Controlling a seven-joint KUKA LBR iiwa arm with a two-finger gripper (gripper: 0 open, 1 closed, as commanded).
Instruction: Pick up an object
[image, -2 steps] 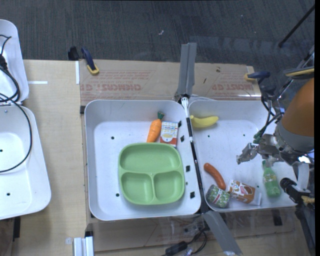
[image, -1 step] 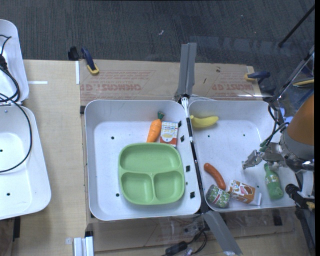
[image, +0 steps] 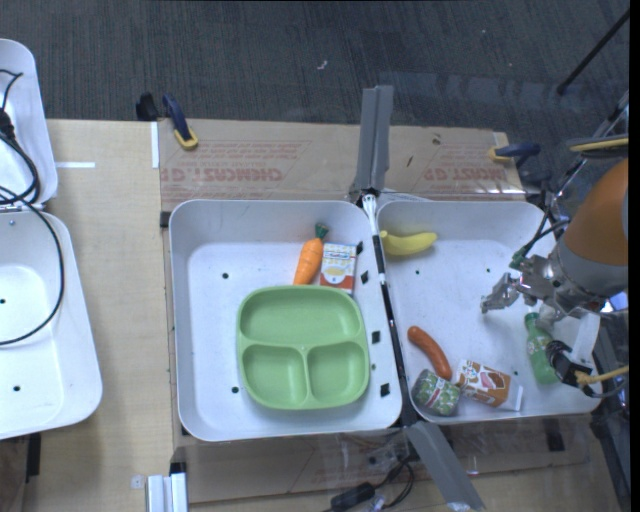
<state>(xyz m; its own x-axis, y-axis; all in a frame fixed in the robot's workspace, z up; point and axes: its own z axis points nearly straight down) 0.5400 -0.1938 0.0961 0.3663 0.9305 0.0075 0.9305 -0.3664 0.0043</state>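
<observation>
Holds the green plate (image: 302, 347) in its lower middle: the left bin (image: 185, 330), largest thing on the bench. Lies directly right of the plate, wall to wall with the first: the right bin (image: 470, 215). Reaches in far to the plate's right, grey with an orange band: the arm (image: 600, 230). Hangs well right of the plate and slightly above its level, over bare bin floor: the gripper (image: 498, 297), jaws spread apart with nothing between them. Stands further right of the plate than the gripper, slightly lower, tilted near the far wall: a green bottle (image: 541, 350). Lies to the plate's lower right, against the near wall: a printed snack packet (image: 487, 383), touching a dark green can (image: 437, 393) on its plate side. Lies just right of the plate, slanted, across the bin walls from it: a red sausage (image: 429, 351). Rests up and right of the plate, near the top corner: a yellow banana (image: 410, 241). Leans just above the plate's upper edge: an orange carrot (image: 309, 258), with a small juice carton (image: 339, 265) touching its right side.
</observation>
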